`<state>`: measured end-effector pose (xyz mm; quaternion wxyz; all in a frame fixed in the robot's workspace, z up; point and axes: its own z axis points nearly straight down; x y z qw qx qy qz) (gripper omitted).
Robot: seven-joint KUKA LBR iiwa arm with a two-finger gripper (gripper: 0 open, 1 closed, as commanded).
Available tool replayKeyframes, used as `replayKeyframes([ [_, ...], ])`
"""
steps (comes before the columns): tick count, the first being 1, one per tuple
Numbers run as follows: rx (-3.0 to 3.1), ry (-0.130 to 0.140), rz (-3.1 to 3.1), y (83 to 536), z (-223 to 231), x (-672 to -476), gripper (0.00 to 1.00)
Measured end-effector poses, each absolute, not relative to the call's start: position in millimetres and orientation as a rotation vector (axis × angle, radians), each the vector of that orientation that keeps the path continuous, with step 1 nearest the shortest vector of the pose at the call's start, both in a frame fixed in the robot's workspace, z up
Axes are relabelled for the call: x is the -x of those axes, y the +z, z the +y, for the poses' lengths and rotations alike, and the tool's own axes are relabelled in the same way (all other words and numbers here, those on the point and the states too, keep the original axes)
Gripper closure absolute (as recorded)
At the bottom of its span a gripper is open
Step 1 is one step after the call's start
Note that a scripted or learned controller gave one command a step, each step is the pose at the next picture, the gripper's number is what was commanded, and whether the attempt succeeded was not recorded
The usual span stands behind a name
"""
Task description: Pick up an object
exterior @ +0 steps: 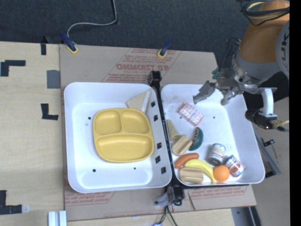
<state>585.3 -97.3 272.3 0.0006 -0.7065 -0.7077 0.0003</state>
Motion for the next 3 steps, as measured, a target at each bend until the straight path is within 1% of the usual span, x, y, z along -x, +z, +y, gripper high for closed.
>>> replayKeyframes([
  [1,2.221,0.0,-2.222,89,-132,-570.8,0.0],
  [2,2.221,0.001,-2.222,98,-132,-571.0,1.0],
  [3,2.218,0.0,-2.224,184,-51,-556.0,1.0],
])
